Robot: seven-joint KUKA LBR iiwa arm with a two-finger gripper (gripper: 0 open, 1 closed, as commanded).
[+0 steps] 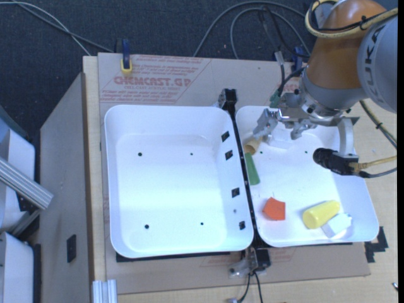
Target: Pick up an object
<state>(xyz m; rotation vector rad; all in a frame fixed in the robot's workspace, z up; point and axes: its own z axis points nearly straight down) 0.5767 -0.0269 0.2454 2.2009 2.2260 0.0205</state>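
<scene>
Hovering over the right bin [363, 197] near its divider wall, the pincer [276, 125] hangs open and holds nothing above a green stick [252, 168], so descending there risks striking the wall and slipping off

dark blue-grey carpet [158, 17] under trailing cables [44, 17], pale wooden bench [69, 169], brown cardboard sheet [158, 74]
</scene>
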